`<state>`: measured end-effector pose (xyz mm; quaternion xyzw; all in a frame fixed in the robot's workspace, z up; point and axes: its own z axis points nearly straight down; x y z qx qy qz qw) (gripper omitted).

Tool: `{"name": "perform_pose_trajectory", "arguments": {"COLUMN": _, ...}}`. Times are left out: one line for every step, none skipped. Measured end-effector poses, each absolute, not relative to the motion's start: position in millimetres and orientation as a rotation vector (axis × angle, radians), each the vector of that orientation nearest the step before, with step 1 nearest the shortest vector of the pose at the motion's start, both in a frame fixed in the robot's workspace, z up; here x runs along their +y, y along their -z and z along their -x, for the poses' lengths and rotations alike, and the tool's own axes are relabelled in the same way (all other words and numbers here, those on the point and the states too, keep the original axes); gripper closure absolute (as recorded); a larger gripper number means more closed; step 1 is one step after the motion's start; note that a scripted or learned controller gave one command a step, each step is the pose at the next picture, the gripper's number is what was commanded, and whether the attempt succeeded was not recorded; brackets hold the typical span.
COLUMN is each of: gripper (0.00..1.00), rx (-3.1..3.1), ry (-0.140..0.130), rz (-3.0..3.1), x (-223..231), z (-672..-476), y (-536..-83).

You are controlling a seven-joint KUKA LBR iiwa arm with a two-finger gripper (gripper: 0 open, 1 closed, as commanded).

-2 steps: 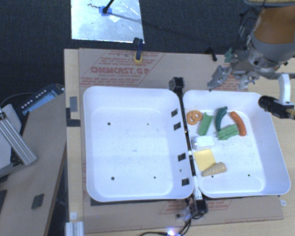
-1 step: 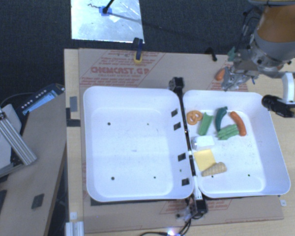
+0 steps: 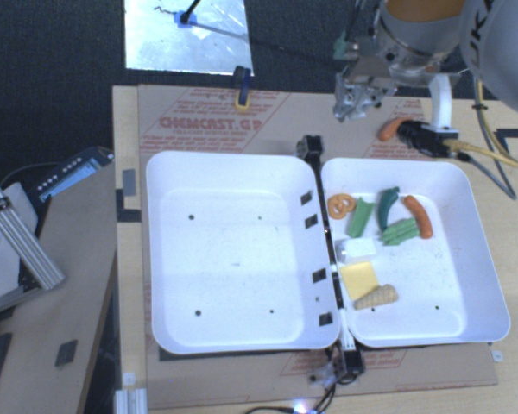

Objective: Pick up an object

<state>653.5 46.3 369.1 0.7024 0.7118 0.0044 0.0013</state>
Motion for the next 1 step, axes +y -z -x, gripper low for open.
{"name": "perform_pose_trajectory", "arguments": {"gripper": 1.00, "rx": 2.221, "ry": -0.027, "rz": -2.203, "x": 69.0, "z": -644.5, "y": -546.3}}
